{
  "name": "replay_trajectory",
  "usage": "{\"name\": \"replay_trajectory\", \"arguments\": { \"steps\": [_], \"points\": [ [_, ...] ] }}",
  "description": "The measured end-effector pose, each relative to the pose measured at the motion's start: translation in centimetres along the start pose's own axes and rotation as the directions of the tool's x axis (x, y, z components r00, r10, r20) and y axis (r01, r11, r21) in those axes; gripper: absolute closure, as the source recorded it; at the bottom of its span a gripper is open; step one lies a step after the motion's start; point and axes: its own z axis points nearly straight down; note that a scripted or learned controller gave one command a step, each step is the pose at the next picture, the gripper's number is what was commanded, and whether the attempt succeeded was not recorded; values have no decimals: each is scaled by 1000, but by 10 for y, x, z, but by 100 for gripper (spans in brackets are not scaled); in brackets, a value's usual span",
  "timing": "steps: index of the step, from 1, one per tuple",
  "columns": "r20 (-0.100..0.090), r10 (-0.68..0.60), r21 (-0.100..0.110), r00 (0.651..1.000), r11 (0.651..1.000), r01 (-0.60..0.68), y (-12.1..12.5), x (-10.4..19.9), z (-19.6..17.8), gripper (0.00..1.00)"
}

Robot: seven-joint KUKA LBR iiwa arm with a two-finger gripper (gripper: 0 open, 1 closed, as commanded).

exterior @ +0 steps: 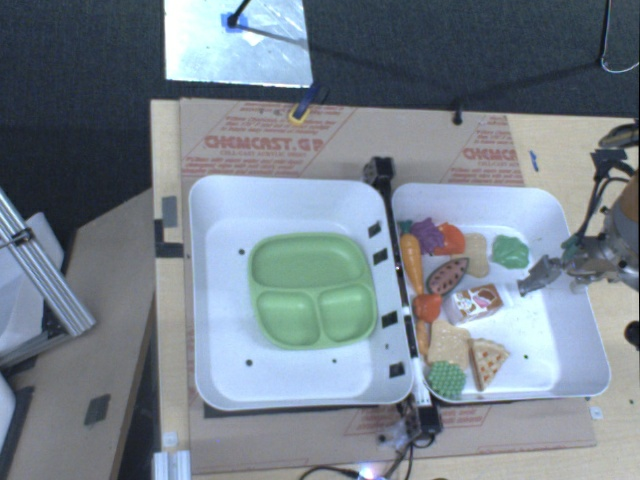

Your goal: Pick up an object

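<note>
The right white bin (575,368) holds several toy foods. Among them are an orange carrot (411,258), purple grapes (428,233), a green leafy piece (510,251), a brown oval piece (447,275), a small carton with a red label (473,303), a pizza slice (487,361) and a green round piece (446,378). My gripper (532,278) reaches in from the right. It hangs over bare bin floor just below the green leafy piece and right of the carton. Nothing is seen in its grasp.
The left white bin (220,228) bears a green divided plate (312,290). A black divider (393,268) runs between the bins. Both bins rest on a cardboard sheet (270,138) on the bench. A shiny metal sheet (238,28) lies beyond the bench.
</note>
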Motion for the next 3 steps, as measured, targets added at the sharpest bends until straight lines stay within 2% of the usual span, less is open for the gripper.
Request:
{"name": "replay_trajectory", "arguments": {
  "steps": [1,2,3],
  "points": [
    [3,-3,-11,1000,1000,3,3,0,-6,0],
    [2,-2,-8,1000,1000,2,7,0,56,0],
    [9,-3,-28,1000,1000,3,13,-2,79,0]
  ]
}}
